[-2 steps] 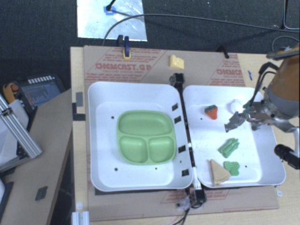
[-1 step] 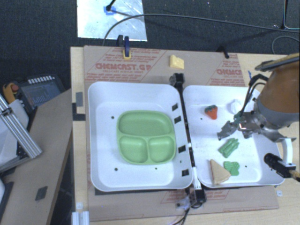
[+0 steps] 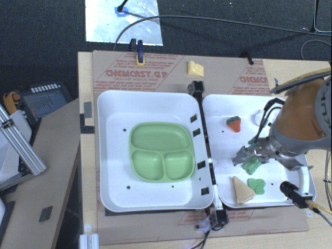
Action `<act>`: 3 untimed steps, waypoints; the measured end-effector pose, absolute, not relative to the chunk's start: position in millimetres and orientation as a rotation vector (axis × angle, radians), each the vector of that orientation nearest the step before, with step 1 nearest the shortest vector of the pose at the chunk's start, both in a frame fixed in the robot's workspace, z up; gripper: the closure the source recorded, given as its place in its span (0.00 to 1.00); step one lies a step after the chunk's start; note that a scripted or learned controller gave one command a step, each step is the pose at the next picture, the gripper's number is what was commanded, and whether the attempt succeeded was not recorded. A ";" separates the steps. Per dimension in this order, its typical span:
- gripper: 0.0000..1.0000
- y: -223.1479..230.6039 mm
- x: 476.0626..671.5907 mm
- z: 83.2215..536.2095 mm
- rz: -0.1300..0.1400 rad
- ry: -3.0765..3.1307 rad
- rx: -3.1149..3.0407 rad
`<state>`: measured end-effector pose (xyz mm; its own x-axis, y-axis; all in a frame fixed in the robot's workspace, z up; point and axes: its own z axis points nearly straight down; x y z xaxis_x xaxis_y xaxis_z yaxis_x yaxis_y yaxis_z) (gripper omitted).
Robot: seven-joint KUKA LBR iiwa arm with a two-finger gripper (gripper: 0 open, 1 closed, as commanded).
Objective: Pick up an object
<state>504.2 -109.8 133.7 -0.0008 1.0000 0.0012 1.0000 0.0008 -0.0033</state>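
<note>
The arm (image 3: 306, 115) reaches in from the right over the right bin (image 3: 218, 118), its orange band above the grey wrist. The tool (image 3: 245, 157) sits low inside that bin, near its middle, and a green piece (image 3: 252, 165) lies right at its tip; whether the tool is apart, together or clamped on that piece cannot be told (the metal parts and the piece overlap). A second green piece (image 3: 257, 185) lies nearer the bin's front edge, just beside a tan wedge (image 3: 241, 190) that rests by the front left corner. A small red-orange toy with a green top (image 3: 234, 123) lies apart from these, toward the bin's back edge. The left bin (image 3: 111, 191) holds a pale green divided tray (image 3: 160, 151) at its middle, with one wide compartment behind and two smaller ones in front. On the bench (image 3: 155, 71), behind the bins, lies a yellowish block (image 3: 195, 68), close to the line where the two bins meet.
</note>
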 end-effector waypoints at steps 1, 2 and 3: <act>0.00 -112.7 506.3 86.5 -0.002 -2.226 -2.231; 1.00 -113.3 509.3 100.5 -0.010 -2.231 -2.234; 1.00 -110.8 513.1 164.3 -0.007 -2.231 -2.221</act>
